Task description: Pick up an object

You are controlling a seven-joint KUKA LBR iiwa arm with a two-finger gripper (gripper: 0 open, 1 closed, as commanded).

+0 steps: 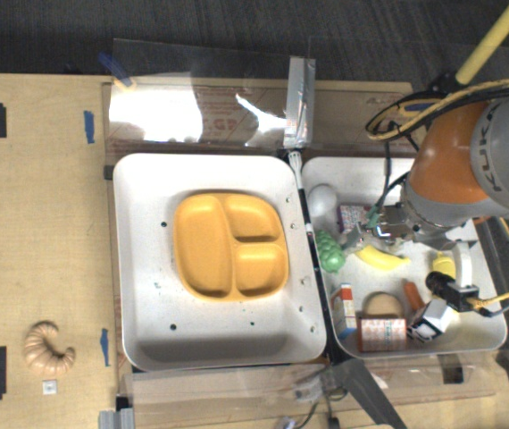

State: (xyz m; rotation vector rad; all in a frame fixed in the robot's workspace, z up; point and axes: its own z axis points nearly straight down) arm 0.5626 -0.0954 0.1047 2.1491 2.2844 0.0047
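My gripper (370, 230) is low in the right bin (491, 329), reaching in from the right under the orange-banded wrist. It hangs over the bin's middle. A yellow banana (382, 259) lies just below it, a purple and white packet (353, 214) just to its left, and a green toy (330, 254) at the bin's left wall. Nothing can be seen held in the gripper. Near the front of the bin lie a red-labelled can (382, 332), a brown round item (382, 305) and a small white and red tube (346, 303).
The left bin (138, 329) holds a yellow divided plate (230, 244). At the right bin's right side are a small yellow piece (445, 266), a reddish stick (413, 293) and a black and white object (433, 315). A croissant-shaped toy (49, 348) sits on the bench at far left.
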